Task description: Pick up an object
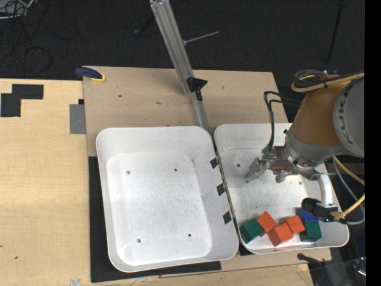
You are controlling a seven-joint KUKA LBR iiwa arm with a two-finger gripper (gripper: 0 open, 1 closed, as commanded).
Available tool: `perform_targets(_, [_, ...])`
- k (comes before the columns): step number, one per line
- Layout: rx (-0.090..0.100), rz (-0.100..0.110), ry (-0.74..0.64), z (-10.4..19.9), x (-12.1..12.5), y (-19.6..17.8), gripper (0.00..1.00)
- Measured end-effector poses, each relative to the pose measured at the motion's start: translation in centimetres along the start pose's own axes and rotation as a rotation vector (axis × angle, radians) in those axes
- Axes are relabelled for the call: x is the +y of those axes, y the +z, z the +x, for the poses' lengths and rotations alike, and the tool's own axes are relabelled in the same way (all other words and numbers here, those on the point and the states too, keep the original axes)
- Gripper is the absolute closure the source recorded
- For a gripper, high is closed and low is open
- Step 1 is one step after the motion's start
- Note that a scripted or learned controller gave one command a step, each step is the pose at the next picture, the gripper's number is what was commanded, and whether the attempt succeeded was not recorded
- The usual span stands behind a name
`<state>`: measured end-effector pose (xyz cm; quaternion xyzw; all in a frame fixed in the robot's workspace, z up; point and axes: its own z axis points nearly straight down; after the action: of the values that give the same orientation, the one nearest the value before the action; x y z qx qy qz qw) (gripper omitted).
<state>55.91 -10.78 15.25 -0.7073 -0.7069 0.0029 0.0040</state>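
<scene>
Blocks (280,228) near front, below tool (269,170).

A robotics lab: a plywood bench (149,97) bears two white bins (119,145), an aluminium strut (175,43) rises behind them, and loose cables (21,8) lie beyond the bench.

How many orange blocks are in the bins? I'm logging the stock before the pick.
3, all in the right bin near its front edge: one beside a green block, one in the middle, one further right. The arm may hide others.
</scene>
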Motion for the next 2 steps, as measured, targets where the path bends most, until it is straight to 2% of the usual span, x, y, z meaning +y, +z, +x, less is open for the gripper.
perform_targets(1, [0.0, 0.0, 0.0, -0.73, -0.66, 5.0, 0.0])
perform_targets(2, [-0.001, -0.007, 0.003, -0.75, -0.61, 5.99, 0.0])
